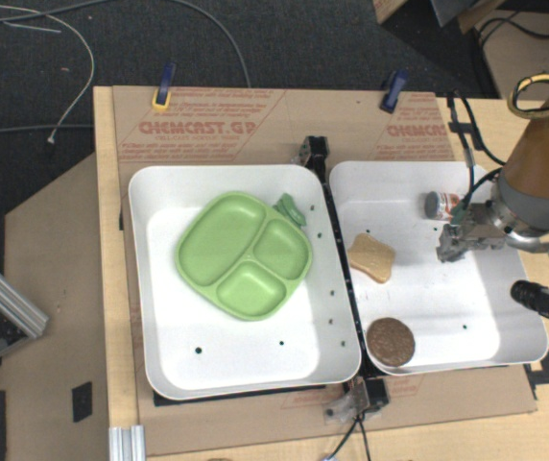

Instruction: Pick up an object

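In the right bin [486,334] lie a tan bread-shaped piece [371,256] at the left, a round brown disc [391,341] at the front left corner, and a small grey and red can [441,204] on its side at the back. My gripper [450,243] hangs over the right bin, just in front of the can and well right of the tan piece. Nothing shows in its grasp. The left bin [159,257] holds a light green divided plate [244,254] with a small dark green item [291,209] at its back right edge.
The arm's orange band [548,157] and grey wrist come in over the right bin's right side. A black divider [337,257] runs between the bins. Blue clamps [165,84] [393,90] hold the cardboard at the back.
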You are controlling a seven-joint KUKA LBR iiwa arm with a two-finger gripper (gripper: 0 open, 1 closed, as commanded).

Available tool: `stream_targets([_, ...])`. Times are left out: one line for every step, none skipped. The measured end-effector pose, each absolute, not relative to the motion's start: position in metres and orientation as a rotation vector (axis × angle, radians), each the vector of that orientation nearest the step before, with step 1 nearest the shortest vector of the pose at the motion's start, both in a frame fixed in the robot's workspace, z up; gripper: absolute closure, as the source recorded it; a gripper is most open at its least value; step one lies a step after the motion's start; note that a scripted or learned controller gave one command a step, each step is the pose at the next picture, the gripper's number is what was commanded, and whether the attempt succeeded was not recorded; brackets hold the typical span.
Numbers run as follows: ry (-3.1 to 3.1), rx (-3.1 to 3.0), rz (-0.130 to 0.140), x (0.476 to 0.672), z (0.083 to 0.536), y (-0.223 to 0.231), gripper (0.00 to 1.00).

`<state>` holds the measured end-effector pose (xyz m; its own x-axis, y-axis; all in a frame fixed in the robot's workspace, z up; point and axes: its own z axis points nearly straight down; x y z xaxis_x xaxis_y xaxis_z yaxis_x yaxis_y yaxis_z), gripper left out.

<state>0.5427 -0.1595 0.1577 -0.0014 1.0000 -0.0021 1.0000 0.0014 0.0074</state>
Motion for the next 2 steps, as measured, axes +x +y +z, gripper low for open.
stream_targets([2.22, 2.215, 0.006, 0.5466, 0.2055, -0.1514, 1.0])
stream_targets([2.222, 2.219, 0.002, 0.5472, 0.2099, -0.1512, 1.0])
